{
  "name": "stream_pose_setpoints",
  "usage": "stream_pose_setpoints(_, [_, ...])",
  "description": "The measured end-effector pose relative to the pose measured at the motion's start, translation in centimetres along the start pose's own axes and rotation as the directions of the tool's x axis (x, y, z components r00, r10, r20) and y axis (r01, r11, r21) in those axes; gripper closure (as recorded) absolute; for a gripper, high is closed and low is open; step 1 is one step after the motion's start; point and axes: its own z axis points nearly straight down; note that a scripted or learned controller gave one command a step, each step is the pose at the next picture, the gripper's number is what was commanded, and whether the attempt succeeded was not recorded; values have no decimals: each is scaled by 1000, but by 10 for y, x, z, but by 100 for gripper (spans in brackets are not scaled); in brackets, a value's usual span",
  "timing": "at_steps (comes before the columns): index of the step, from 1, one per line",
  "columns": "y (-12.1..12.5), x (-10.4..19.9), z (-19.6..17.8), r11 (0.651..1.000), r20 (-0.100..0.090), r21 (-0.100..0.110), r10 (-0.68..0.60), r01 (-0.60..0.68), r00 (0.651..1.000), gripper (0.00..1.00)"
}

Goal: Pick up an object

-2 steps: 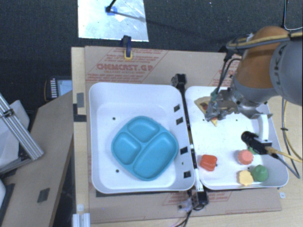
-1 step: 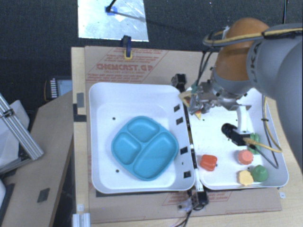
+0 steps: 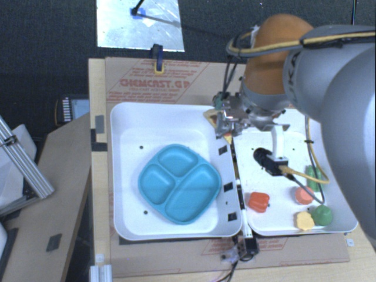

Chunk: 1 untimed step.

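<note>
In the right bin lie an orange toy, a pink ball, a yellow piece and a green ball (all near the front edge). The left bin holds a blue divided plate. The arm hides the right bin's back, and the gripper sits over the divider; its state is unclear.

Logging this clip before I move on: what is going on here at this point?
A grey KUKA arm with an orange band reaches in from the right, its tool low over the divide between the two shallow white bins, near their far edge. The left white bin holds a blue three-compartment plastic plate. The right white bin holds small toy foods: an orange-red piece, a pink one, a yellow one and a green one. Nothing visibly sits in the tool.
</note>
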Motion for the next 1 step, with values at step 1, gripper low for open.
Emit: stream_pose_setpoints(1, [19, 49, -13, 1000, -1, -1, -1, 1, 1000, 100])
